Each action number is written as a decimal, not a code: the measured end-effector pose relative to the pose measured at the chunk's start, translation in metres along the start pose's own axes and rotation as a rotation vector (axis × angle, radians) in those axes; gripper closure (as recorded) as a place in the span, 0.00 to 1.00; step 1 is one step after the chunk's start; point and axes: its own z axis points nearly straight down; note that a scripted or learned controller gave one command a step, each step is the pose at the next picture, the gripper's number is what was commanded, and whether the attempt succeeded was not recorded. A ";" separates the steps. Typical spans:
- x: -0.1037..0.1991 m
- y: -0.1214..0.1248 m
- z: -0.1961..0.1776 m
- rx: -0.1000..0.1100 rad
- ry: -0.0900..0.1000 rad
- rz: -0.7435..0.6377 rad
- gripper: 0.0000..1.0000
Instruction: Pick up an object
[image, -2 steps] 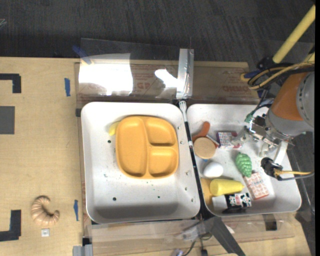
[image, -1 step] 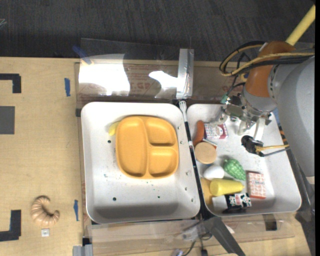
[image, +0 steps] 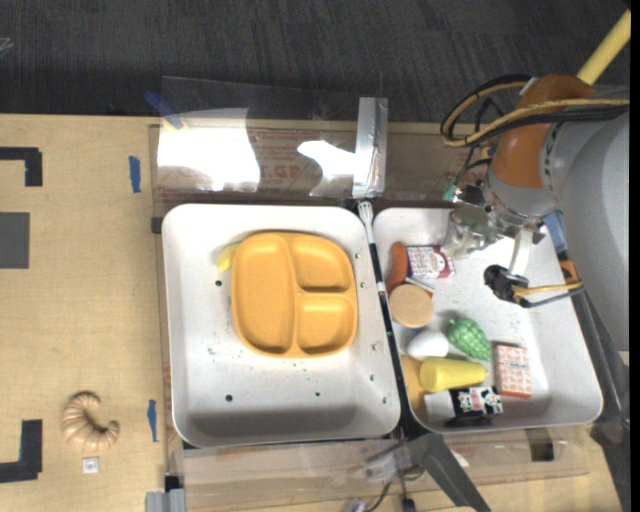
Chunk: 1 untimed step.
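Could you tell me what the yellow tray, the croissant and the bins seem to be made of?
Tray: likely molded plastic, matte yellow, with smooth rounded compartments. Croissant: probably a plastic toy, tan with ridged segments; rubber is possible. Bins: look like hard white plastic, slightly glossy, with rounded rims and scuff specks.

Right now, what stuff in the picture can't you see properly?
- Gripper: the wrist above it blurs and covers its tip in the camera view.
- Small box label: print too small to read.
- Yellow thing: mostly hidden under the orange tray.
- Black-and-white toy: partly behind the right bin rim.
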 end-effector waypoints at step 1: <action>-0.061 0.027 0.005 0.023 -0.005 -0.133 1.00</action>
